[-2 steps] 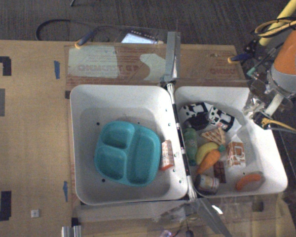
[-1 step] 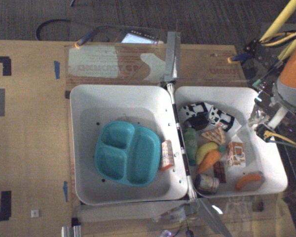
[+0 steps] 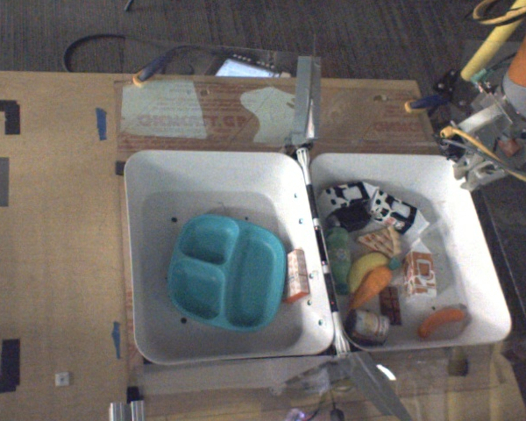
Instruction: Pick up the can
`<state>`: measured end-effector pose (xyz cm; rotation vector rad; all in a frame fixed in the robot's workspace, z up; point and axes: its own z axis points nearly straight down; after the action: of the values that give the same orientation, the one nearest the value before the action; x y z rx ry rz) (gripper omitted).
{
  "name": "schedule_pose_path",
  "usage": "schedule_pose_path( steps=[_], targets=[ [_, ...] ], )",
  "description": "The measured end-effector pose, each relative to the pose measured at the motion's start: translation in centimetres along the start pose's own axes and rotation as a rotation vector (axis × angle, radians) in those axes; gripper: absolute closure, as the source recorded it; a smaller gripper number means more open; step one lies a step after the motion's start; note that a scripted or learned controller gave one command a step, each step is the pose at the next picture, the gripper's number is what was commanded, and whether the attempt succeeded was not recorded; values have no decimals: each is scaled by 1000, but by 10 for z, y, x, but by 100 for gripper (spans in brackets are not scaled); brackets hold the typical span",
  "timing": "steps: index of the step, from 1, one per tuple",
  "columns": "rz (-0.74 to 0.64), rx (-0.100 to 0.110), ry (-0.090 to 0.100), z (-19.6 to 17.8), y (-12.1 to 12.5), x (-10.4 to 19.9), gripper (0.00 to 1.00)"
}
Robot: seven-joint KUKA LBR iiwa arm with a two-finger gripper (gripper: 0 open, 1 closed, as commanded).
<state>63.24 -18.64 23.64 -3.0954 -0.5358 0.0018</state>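
Observation:
The can [image 3: 368,327] lies on its side in the near left corner of the right bin [image 3: 482,261], dark with a pale label and a silvery end. My gripper [image 3: 473,160] hangs over the bin's far right rim, wrapped in yellow cables, well away from the can and above it. Nothing shows in its grasp.
Around the can lie a carrot [image 3: 372,286], a banana [image 3: 363,268], a green bottle [image 3: 337,251], a chocolate bar [image 3: 390,305], a sausage [image 3: 442,322], a small carton [image 3: 419,274] and a cow-patterned pack [image 3: 366,204]. The left bin [image 3: 158,191] holds a teal divided plate [image 3: 228,272] and a red box [image 3: 296,275].

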Motion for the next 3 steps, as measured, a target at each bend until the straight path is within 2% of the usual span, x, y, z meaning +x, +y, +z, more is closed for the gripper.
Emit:
schedule_pose_path(
  steps=[3],
  targets=[
    [-17, 1, -4, -30, -6, 5, 100]
  ],
)
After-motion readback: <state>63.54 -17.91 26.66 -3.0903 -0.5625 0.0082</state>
